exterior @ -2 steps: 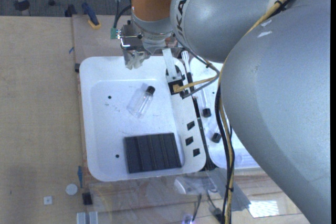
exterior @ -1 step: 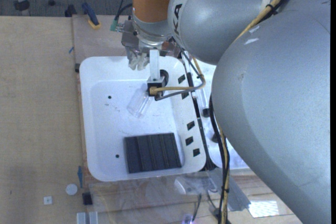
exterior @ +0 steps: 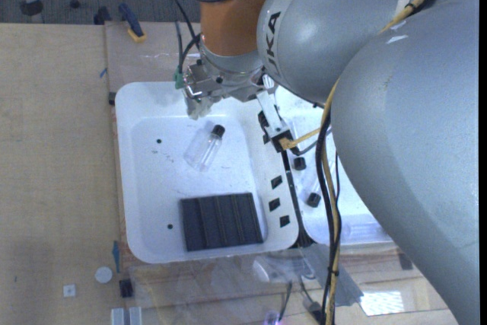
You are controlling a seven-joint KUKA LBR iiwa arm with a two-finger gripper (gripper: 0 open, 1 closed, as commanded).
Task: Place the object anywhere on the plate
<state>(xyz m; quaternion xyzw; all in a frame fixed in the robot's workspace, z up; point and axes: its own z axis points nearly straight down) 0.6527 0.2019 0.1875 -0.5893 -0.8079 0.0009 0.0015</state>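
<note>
The grey arm point(exterior: 365, 87) sweeps in from the right, its orange band over the left bin point(exterior: 144, 164). Near the bin's front lies the dark ribbed plate point(exterior: 221, 221). The gripper point(exterior: 195, 109) hangs at the bin's back edge, grasp impossible to judge. Just below it the clear vial point(exterior: 204, 147) lies flat, long axis diagonal, black cap pointing up-right.

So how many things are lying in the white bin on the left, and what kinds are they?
Clear bottle with a black cap: 1
Dark ridged plate: 1
Total: 2 things in the left bin. The bottle lies on its side, apart from the plate, just below the gripper.
</note>
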